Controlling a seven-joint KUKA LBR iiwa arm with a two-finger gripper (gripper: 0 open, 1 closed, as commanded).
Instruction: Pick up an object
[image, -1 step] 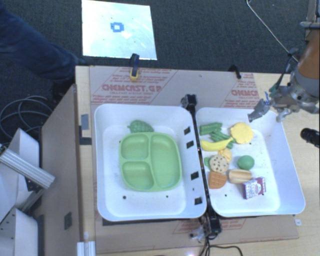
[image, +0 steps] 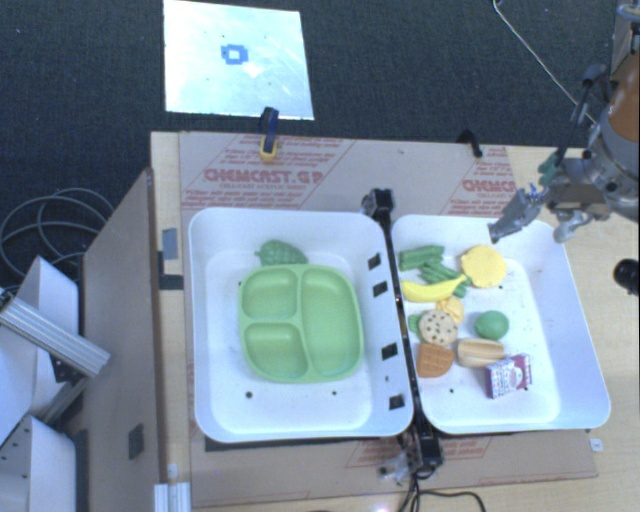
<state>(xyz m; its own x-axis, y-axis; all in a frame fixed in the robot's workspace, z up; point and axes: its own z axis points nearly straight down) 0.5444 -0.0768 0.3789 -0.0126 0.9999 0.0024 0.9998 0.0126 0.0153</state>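
Purple packet (image: 509, 376) in right bin (image: 580, 330); gripper (image: 537, 223) spread, empty, above far rim.

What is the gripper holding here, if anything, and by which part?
Nothing. The gripper hangs open over the top edge of the right bin, with no item between its jaws; the toy food lies loose below.

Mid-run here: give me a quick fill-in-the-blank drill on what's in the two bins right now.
1. The green divided tray lies in the ____ bin of the camera view.
2. The banana lies just below the green ____.
3. The gripper hangs over the right bin's ____ edge.
4. The purple packet lies just below the ____.

Missing words: left; beans; far; bread roll
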